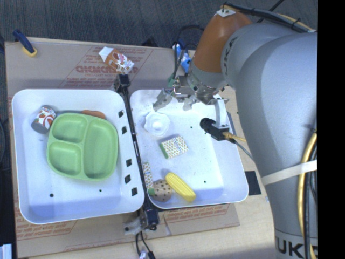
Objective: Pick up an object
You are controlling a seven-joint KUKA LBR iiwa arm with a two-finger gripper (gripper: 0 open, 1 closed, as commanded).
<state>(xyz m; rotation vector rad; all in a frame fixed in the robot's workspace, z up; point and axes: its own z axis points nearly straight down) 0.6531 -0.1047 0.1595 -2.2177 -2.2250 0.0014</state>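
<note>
**Gripper spread above the right bin, nothing in its grasp**

A sheet of brown cardboard [56, 58] covers the bench [249, 225], and both white bins sit on it side by side. Beyond the far edge lies dark grey flooring [108, 9]. Black clips [129, 162] run along the seam where the bins meet. A blue clamp [24, 42] bites the cardboard's far left corner, and a crinkled snack packet [116, 61] lies on the cardboard beyond the bins.

Red block letters [94, 69] are printed on the cardboard; they seem to begin "CHEM", and the rest is too blurred to read. More red print along the near edge is illegible. White letters "UK" [288, 246] show low on the grey arm [275, 90].

The gripper [173, 104] hangs over the far end of the right bin [210, 163], its fingers parted and holding nothing. A small white cup [156, 124] stands just beside it, on the near side. A green-and-white patterned block [174, 147] lies mid-bin. A yellow corn cob [179, 186] rests at the near end, touching a speckled ball [160, 189].

The left bin [21, 161] holds a green divided plate [82, 146], with a small can [43, 117] at its far left corner.
</note>
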